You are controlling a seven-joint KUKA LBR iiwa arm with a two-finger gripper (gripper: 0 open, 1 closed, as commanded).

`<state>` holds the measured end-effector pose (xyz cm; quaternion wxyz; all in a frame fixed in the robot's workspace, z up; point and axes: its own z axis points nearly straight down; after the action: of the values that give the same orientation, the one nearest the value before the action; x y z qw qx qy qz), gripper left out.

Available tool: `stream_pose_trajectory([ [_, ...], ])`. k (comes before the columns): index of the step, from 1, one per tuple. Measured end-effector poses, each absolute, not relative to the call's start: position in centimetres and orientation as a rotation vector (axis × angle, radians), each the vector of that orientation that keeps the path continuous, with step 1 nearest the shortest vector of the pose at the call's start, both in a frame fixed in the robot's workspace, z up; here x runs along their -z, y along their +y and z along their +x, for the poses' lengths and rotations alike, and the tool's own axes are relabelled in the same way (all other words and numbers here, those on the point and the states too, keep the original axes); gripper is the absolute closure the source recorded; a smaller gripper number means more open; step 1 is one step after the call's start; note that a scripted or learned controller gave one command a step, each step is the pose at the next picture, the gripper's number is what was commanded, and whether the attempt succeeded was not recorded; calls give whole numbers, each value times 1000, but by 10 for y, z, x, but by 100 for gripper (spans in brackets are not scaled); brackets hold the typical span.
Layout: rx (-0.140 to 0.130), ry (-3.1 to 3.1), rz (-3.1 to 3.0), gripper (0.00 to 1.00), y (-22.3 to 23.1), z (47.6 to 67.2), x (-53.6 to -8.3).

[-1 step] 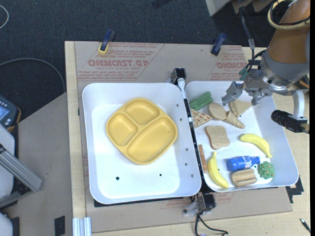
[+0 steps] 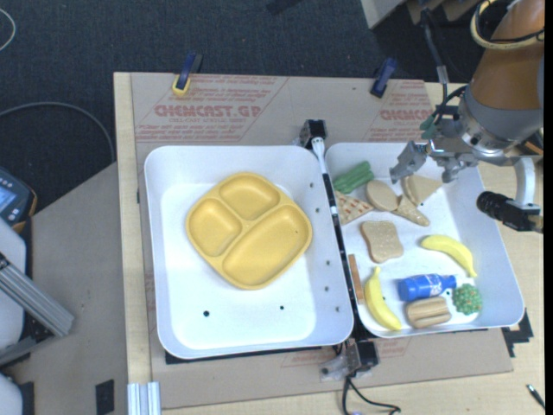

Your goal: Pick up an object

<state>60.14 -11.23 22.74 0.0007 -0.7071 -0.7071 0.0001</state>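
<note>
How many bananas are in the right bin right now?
2. One banana lies near the right bin's right side, below the gripper. The other banana lies at the bin's lower left, beside the blue bottle. The arm could be hiding something further up.

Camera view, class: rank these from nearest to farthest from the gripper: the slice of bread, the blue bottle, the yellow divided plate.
Measured from the gripper over the right bin's far end:
1. Slice of bread, middle of the right bin, below the gripper.
2. Blue bottle, near end of the right bin.
3. Yellow divided plate, in the left bin.
</note>
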Motion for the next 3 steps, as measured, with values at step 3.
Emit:
stream_pose_trajectory([
  [3, -4, -2218, -2218, 0, -104, 594, -85],
])
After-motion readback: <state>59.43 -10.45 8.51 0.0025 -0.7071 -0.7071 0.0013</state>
